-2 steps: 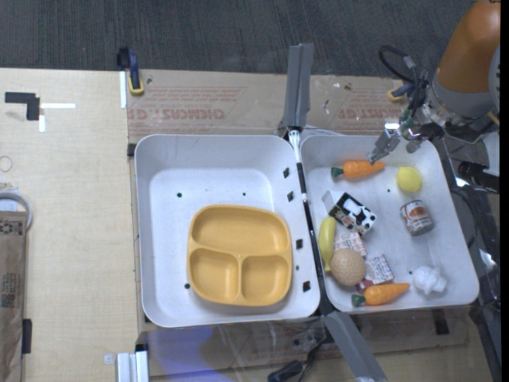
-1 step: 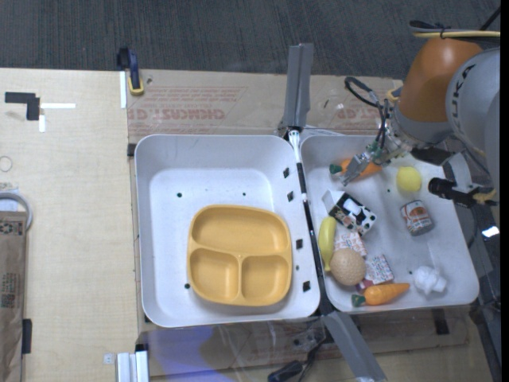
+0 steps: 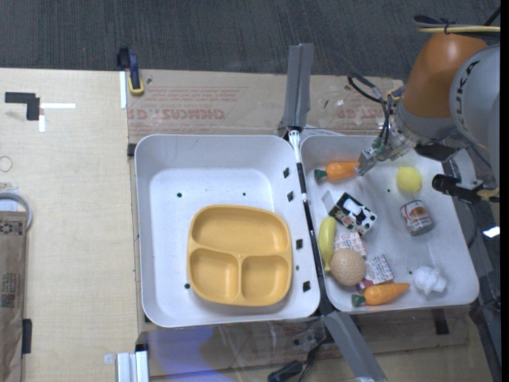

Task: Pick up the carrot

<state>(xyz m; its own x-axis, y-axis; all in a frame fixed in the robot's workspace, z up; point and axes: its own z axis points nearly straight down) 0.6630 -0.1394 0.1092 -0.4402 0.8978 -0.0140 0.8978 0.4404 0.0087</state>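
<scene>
Two carrots lie in the right bin [image 3: 465, 253]. One small orange carrot [image 3: 340, 169] with a green top rests near the bin's far left corner. A second carrot [image 3: 383, 293] lies at the bin's near edge. My gripper [image 3: 370, 162] reaches down from the right, and its tip is right at the right end of the far carrot. Nothing is lifted off the bin floor.
The right bin also holds a yellow lemon [image 3: 409, 180], a small can [image 3: 417, 217], a black-and-white toy [image 3: 354, 212], a banana [image 3: 327, 241], a brown ball [image 3: 347, 267], a snack packet [image 3: 376, 268] and a white lump [image 3: 428, 280]. A yellow divided plate [image 3: 240, 255] sits in the left bin [image 3: 159, 213].
</scene>
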